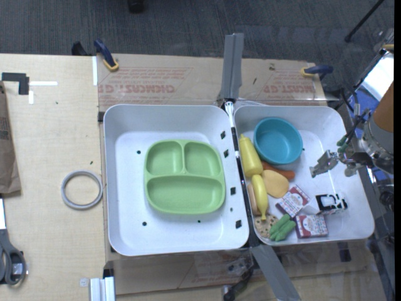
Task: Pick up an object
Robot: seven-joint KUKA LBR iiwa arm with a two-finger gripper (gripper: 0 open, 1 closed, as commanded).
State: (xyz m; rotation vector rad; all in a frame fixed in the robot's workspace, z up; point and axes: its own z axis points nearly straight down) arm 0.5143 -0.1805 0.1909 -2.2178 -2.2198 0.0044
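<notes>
Dark grey carpet floor [188, 11] toward twelve o'clock, pale wooden bench [50, 155] at nine o'clock, brown cardboard sheet [163, 83] beneath the bins, even lighting

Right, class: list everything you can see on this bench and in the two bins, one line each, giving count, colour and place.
Divided plate: one, green, left bin.
Bowl: one, blue, right bin, top.
Toy foods: several, yellow and orange, right bin's left side.
Green toy: one, right bin, bottom.
Small packets: two, red-white, right bin, bottom.
Black-white toy: one, right bin.
Tape ring: one, grey, bench left.
Clamps: two, blue-yellow, bench rear.
Gripper: one, grey, above right bin.
</notes>
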